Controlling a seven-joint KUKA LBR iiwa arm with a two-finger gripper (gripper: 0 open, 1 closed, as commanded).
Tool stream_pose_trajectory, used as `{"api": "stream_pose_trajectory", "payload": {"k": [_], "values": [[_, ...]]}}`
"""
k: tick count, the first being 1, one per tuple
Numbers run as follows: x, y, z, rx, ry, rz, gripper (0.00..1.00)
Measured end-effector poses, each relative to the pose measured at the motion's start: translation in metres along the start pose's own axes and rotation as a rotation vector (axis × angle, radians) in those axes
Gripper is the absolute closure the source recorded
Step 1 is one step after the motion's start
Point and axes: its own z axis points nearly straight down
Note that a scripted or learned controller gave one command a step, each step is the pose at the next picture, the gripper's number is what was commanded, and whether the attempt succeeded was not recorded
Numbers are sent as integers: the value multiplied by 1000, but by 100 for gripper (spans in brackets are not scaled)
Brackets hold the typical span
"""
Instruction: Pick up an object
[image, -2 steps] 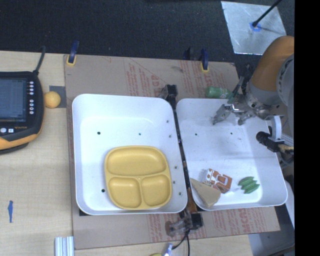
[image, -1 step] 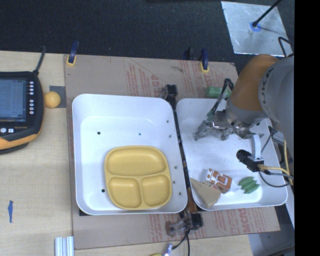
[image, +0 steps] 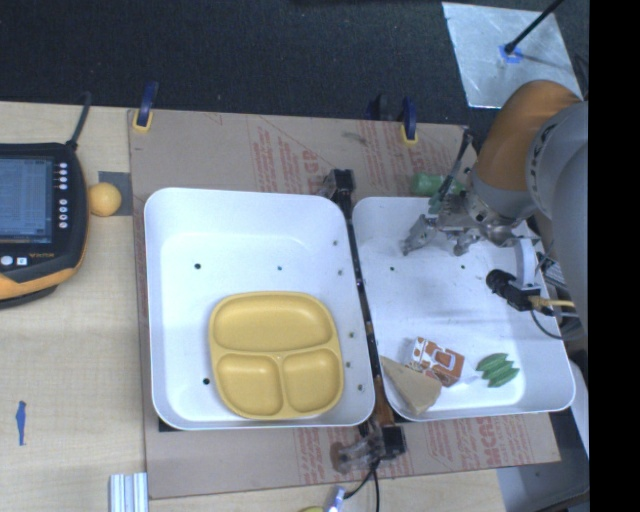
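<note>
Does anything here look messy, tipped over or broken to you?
Nothing looks spilled or broken. The yellow divided plastic tray lies flat in the left white bin. In the right white bin, a small orange-and-white carton leans over a tan wedge, beside a green leafy piece.

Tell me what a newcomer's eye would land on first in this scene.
The yellow divided tray stands out most, lying in the left bin toward its near edge. Next comes the grey arm with its orange band, reaching in over the far right corner of the right bin, its gripper low over the bin floor. Along that bin's near edge lie a small orange-and-white packet, a tan wedge and a green item.
</note>
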Motion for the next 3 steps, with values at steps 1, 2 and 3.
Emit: {"api": "stream_pose_trajectory", "payload": {"k": [1, 2, 3], "values": [[33, -12, -3, 2, 0, -2, 0], [-26, 2, -32, 0, 0, 2, 0], [13, -32, 1, 3, -1, -2, 0]]}}
